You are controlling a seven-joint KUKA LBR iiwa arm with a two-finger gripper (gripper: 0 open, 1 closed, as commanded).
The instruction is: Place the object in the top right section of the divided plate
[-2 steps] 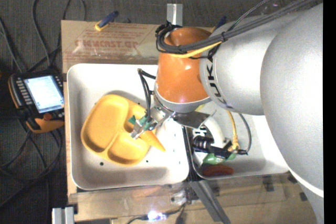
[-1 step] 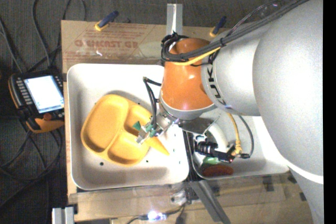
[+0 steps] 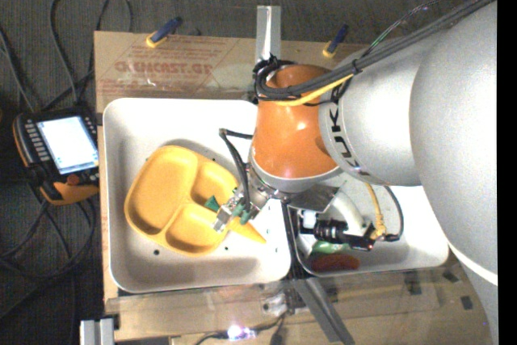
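Object: we see an orange, tapered, carrot-like plastic piece (image 3: 252, 233) lying at the lower right rim of the plate, its pointed end out over the bin floor and its other end hidden under the tool.

Object's place: it sits at the plate's edge, not yet in any compartment.

Green patch: a small green bit (image 3: 212, 204) shows just left of the tool. We cannot tell whether it belongs to the orange piece or to the robot.

Tool: the two-finger gripper (image 3: 230, 214) hangs directly above the thick end of the orange piece. We cannot tell whether it is open, closed, or gripping, because the wrist hides the contact.

Plate: the yellow, three-section plastic plate (image 3: 149, 190) lies tilted in the view. We judge the target to be the small section just above the tool, so only a short move is needed.

Left bin: the shallow white tray (image 3: 121, 254) holds the plate and keeps the work within the arm's reach.

Arm: the grey arm with its orange band (image 3: 291, 133) comes in from the right and covers the divide between the bins.

Right bin: the second white tray (image 3: 424, 254) holds a dark red, flattish item (image 3: 335, 262), well apart from the plate and, we judge, out of the way.
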